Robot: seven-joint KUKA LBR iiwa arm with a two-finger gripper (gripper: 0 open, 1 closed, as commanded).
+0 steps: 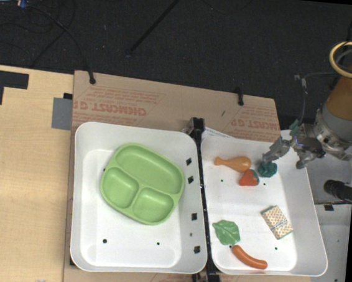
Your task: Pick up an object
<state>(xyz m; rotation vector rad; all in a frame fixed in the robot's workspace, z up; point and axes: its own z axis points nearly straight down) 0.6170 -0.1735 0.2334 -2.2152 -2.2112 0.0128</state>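
Right bin (289, 255): claw (285, 154) spread over teal toy (267, 169); drumstick (234, 163) lies left-right, thick end right.

Red print ran across the cardboard sheet (167, 108) behind the bins. It lay upside down to the camera. Left of centre, a line of capitals read roughly as "CHEMCAST", though the letters were too small and inverted to be sure. A second block of the same red print stood nearer the right end, unreadable. More faint red lettering showed on the cardboard strip at the front edge, also illegible. The small box (277, 221) carried a pattern, no readable words.
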